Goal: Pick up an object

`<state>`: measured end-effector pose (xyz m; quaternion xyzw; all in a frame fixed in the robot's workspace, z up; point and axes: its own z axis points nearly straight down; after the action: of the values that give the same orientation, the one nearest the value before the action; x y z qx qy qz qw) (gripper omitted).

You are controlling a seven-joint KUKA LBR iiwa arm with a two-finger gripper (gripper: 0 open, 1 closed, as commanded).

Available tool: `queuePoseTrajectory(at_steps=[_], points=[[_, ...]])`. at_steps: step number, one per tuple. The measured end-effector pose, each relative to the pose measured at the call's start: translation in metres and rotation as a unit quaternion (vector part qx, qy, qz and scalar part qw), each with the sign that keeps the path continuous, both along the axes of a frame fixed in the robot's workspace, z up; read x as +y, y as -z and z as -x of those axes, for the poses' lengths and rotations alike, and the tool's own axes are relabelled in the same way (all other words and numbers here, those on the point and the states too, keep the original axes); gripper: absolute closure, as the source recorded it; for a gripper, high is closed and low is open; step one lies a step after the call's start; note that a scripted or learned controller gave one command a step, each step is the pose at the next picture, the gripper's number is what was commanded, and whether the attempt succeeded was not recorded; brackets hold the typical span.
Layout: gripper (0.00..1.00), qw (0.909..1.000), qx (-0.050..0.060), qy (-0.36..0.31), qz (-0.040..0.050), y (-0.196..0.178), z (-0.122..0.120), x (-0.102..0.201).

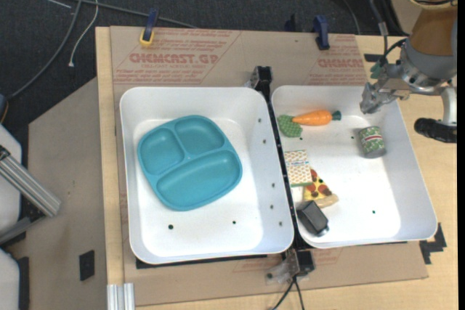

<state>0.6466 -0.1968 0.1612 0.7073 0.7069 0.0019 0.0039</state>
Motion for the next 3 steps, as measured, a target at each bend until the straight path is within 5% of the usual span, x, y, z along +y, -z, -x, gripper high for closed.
queuePoseTrajectory(at_steps=[2, 3], points=[[1.0, 1.0, 0.0, -0.001, 0.0, -0.103, -0.01, -0.002], [1.0, 1.0, 0.005, -0.002, -0.0028, -0.105, 0.019, 0.048]])
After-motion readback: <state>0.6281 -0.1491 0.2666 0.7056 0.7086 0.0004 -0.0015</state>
